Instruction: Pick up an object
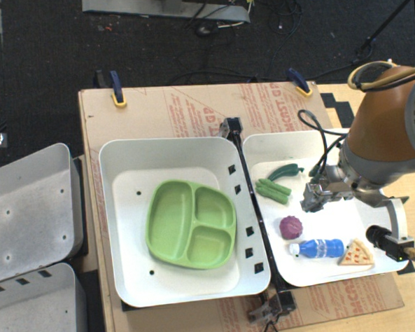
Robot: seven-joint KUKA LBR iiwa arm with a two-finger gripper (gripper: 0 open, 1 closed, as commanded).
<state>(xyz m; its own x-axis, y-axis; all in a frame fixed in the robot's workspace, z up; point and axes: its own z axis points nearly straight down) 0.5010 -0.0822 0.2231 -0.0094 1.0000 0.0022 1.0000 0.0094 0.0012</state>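
In the right white bin [262, 146], the hand [313, 200] hangs just right of the green bean pods [273, 189]. Below it lie a purple round toy [290, 227] and a blue plastic bottle [318, 248]. Whether the hand is spread or pressed together, I cannot tell.

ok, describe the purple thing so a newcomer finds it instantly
Look in the right-hand white bin, near its front half. The small round purple ball lies just above the blue bottle's white cap, below the green beans. It is the only purple, round item there.
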